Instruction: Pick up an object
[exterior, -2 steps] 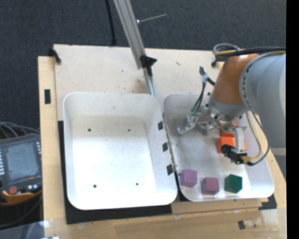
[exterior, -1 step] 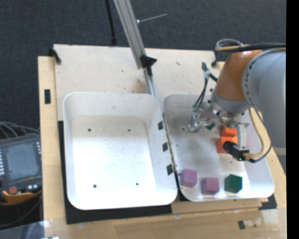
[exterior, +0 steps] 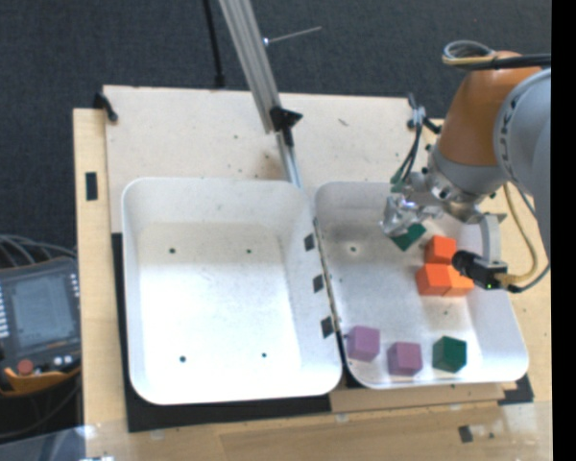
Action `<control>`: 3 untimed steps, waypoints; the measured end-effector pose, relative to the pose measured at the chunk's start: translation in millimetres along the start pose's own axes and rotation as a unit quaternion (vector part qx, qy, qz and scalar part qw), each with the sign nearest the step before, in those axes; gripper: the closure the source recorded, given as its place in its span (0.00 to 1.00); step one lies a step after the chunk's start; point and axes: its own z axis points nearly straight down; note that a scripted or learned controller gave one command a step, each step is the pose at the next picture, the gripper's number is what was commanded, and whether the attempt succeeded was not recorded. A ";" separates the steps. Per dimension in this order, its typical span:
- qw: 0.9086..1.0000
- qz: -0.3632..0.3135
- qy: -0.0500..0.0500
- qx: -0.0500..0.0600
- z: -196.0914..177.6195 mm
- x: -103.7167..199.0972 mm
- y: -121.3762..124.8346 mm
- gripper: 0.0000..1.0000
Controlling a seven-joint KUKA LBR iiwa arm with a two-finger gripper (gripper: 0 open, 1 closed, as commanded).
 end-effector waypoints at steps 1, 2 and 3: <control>1.000 -0.004 0.000 0.000 -53.3 -1.7 2.1 1.00; 1.000 -0.007 0.001 0.002 -62.3 43.0 7.8 1.00; 1.000 -0.007 0.002 0.003 -67.4 90.1 7.0 1.00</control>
